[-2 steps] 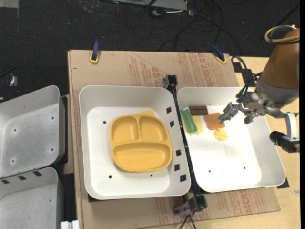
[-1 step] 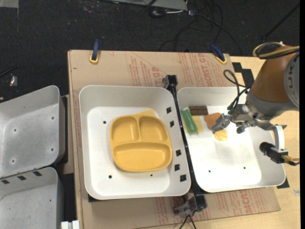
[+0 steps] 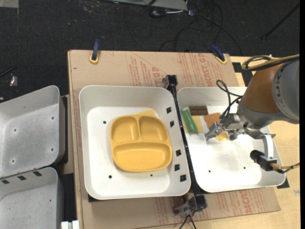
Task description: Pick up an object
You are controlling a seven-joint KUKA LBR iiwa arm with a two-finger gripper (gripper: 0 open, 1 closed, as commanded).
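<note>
In the right bin (image 3: 228,171) lie a green bar (image 3: 190,122), a dark brown block (image 3: 198,110) behind it, and an orange piece (image 3: 212,119) to their right. A small yellow object (image 3: 222,137) sits just under the tip of my gripper (image 3: 217,131). The gripper is low over the upper left part of that bin, right beside the orange piece and the yellow object. The arm's body hides part of what lies beneath it.
The left bin (image 3: 95,175) holds a yellow divided plate (image 3: 141,143). A black divider (image 3: 180,128) runs between the bins. Cables trail from the arm (image 3: 267,99) over the right bin's back corner. Grey metal panels (image 3: 28,128) lie left of the bench.
</note>
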